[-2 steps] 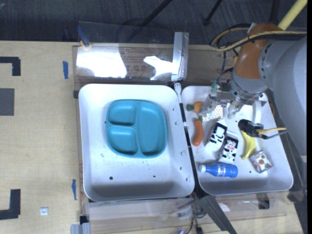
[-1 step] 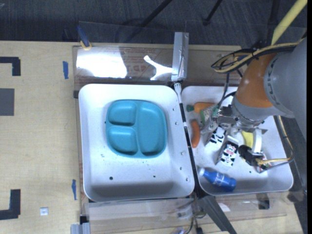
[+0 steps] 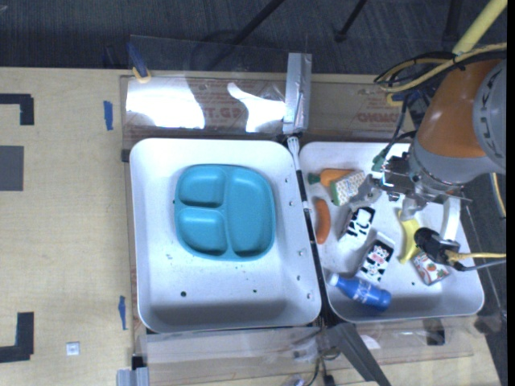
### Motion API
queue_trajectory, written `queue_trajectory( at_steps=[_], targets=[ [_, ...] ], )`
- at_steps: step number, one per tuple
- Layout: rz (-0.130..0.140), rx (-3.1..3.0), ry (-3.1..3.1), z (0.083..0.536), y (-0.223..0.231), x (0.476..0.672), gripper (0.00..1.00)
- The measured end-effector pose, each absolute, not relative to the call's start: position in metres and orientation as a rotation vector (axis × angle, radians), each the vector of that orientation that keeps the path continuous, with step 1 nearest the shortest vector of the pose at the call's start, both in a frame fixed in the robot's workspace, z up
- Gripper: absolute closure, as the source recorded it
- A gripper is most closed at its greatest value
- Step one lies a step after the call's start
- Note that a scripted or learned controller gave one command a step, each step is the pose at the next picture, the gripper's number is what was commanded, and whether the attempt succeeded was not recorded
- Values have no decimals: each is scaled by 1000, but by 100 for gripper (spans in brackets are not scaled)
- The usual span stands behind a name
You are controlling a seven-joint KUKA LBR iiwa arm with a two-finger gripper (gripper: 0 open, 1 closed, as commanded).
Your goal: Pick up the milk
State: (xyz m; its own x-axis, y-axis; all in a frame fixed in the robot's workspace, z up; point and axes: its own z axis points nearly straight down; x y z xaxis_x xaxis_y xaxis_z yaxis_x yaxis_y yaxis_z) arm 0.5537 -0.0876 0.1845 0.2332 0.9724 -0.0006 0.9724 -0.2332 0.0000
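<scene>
Milk carton, small, white with black cow spots (image 3: pixel 376 260), lying in right white bin (image 3: pixel 467 296), lower right of frame, long side slanting up-right, just above blue plastic bottle (image 3: pixel 362 290). Grey claw (image 3: pixel 400 202) nearby, blurry; open or closed, cannot tell.

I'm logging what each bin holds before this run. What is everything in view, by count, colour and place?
Bins: two, white, side by side.
Divided plate: one, turquoise, left bin.
Milk cartons: two, black-and-white, middle of right bin.
Bottle: one, blue, right bin's near edge.
Carrots: two, orange, right bin's left side.
Banana: one, yellow, right bin.
Small red-and-white carton: one, right bin's near right.
Gripper: one, grey, over the right bin.
</scene>
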Motion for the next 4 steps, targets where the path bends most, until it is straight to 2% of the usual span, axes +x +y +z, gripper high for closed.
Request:
queue_trajectory(
  at_steps=[1, 2, 3, 4],
  targets=[
    [4, 2556, 1821, 86, -92, 602, 0],
    [5, 2551, 1824, 97, -92, 603, 100],
    [5, 2548, 1825, 106, -92, 603, 100],
    [-2, 2585, 1786, 184, -66, 622, 100]
  ],
)
